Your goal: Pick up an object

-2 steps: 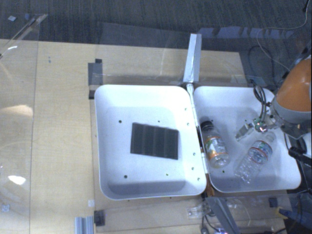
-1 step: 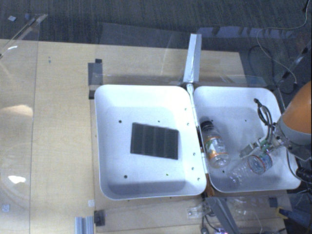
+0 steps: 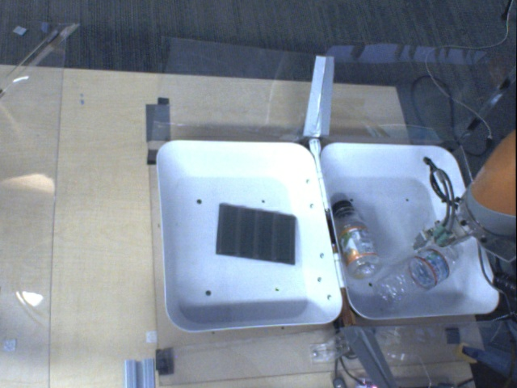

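Gripper [image 3: 436,234] sits low over the right bin [image 3: 380,164], near its right wall, with the grey arm and its orange band [image 3: 494,176] coming in from the right edge. Its tip is a small cluster of grey and green parts; the view is too coarse there to tell how the claw stands or whether anything is in it. A black cable [image 3: 440,183] loops just above the tip, against the bin's white wall. Directly below the tip lies a clear plastic bottle [image 3: 414,275] on its side, its blue-labelled end nearest the claw and its body running down and left across the bin floor; whether the claw touches it cannot be told. Further left in the same bin lies a second bottle [image 3: 353,237], black cap toward the top, orange and white label, close to the dividing wall. The left bin [image 3: 186,168] is just beside the right one, rims touching, and holds a dark ribbed rectangular pad [image 3: 256,234] flat on its floor near the centre. Both bins rest on a pale wooden bench [image 3: 81,217].
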Available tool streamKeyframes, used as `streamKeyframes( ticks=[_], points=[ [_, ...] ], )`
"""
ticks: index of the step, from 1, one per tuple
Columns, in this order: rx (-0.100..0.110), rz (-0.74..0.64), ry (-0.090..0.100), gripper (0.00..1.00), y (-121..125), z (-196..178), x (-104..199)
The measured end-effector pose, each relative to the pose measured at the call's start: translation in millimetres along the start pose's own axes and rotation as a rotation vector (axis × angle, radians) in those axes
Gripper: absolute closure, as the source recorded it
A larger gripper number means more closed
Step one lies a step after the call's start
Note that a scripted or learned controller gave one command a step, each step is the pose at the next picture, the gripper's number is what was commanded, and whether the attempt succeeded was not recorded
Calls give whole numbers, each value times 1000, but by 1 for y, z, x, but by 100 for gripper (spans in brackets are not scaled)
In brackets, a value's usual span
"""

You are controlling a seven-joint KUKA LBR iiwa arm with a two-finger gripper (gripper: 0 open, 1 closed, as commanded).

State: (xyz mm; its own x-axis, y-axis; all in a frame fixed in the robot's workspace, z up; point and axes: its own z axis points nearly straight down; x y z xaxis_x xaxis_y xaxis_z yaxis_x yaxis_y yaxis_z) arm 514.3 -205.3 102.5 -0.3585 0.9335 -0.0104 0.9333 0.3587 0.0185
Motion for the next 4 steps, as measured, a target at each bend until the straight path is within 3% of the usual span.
streamKeyframes(
  ticks=[1,2,3,4],
  points=[
    [0,0,0,0,0,0,0],
    [3,-102,1,0,-20,12,7],
    [4,-231,2,0,-20,12,7],
    [4,-99,3,0,67,13,48]
  ],
)
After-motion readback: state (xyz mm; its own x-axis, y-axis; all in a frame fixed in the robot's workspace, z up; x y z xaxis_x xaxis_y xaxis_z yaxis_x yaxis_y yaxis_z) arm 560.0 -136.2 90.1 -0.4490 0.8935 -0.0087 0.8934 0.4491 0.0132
